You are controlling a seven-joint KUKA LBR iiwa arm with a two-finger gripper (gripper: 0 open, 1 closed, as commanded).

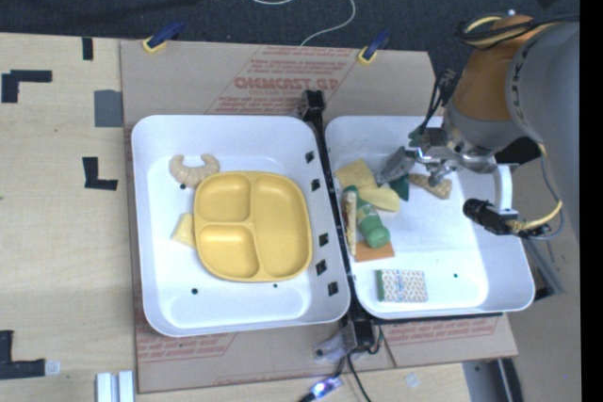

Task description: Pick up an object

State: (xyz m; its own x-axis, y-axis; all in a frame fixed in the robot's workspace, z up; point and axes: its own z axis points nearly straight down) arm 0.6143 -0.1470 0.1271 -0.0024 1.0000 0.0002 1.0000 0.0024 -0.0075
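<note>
My gripper [416,172] hangs over the back of the right bin [490,278], with its fingers spread open and nothing seen between them. One finger [392,170] reaches down-left over a dark green piece [401,191]. A tan lump [439,188] lies just under the other side. To the left of the gripper lie a yellow wedge [364,184], a green bottle [370,225] on an orange block [378,250], and a thin stick [350,223] along the bin wall. A small patterned packet [402,284] rests near the front.
The left bin [155,282] holds a yellow divided plate [252,226], a tan curved piece [192,168] behind it and a yellow scrap [182,229] at its left. A black cable loop [499,217] hangs off the arm at the right.
</note>
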